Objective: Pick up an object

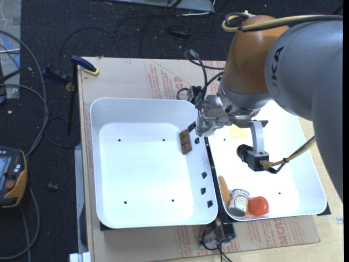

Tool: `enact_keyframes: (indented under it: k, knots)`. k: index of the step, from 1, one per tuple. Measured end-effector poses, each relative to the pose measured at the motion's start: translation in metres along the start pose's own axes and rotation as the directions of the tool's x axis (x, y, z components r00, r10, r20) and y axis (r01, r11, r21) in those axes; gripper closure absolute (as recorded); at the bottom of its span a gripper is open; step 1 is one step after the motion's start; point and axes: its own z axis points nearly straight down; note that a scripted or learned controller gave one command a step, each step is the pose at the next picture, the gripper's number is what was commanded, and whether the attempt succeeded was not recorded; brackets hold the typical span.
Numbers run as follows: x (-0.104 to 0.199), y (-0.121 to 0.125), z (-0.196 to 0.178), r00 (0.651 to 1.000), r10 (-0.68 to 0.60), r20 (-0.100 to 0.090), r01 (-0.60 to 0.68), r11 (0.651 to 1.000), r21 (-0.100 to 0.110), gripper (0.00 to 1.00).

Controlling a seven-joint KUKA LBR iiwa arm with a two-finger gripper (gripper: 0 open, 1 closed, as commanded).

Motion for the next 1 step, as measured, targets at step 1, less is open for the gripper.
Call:
enact_keyframes:
  k: [1]
  knots:
    - [0.0442,-0.0008,0.0013,1.0,0.001,0.0,-0.001,1.0,0.0,1.0]
